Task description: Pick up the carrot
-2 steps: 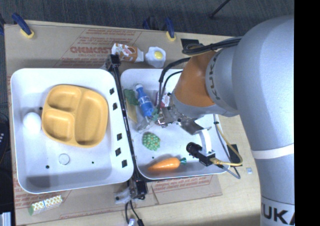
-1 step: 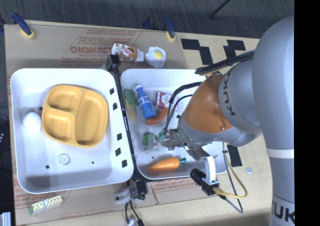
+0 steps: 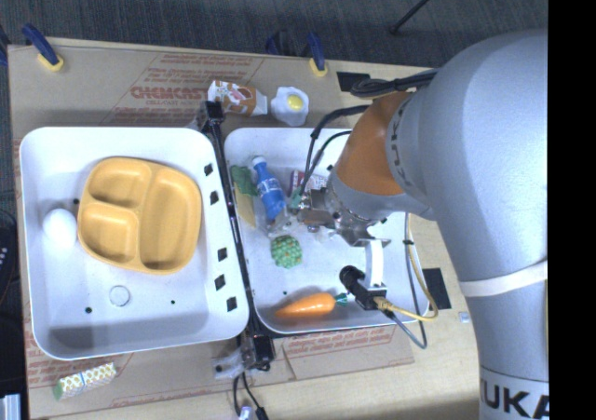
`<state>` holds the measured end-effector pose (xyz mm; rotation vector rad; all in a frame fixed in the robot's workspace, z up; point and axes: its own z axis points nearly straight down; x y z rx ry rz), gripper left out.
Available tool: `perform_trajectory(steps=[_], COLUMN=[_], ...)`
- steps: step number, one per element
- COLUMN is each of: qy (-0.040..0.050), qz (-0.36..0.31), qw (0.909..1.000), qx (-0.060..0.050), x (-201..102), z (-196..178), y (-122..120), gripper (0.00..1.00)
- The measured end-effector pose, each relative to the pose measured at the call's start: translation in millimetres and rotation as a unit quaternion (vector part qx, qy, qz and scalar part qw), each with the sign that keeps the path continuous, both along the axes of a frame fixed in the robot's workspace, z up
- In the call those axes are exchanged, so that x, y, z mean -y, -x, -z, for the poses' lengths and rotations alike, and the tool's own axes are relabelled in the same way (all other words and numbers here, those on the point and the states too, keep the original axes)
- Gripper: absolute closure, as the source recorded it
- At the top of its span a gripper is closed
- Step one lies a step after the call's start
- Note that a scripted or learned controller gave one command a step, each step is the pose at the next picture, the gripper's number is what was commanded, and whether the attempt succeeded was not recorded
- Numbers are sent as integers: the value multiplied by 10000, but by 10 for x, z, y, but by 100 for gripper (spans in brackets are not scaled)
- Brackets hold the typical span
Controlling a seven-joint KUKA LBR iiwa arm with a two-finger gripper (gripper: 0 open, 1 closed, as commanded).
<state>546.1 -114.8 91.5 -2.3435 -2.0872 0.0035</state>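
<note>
Apparently the gripper (image 3: 312, 209) is hovering mid-bin, jaw state impossible to tell, needing to travel toward the carrot (image 3: 305, 306) lying near the front wall.

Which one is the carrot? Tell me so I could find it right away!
Look in the right white bin, along its bottom edge. The carrot lies there on its side, below a green ball. It is the only long orange thing, with a little green tip.
</note>
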Motion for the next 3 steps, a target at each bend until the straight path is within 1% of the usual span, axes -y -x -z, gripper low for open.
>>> perform_trajectory(steps=[1, 2, 3], qy=[-6, 0, -3], qz=[122, 478, 1117], qw=[9999, 9989, 9937], qx=[-11, 1, -12], x=[-113, -84, -218], z=[6, -1, 6], y=[624, -79, 643], gripper=[0, 0, 0])
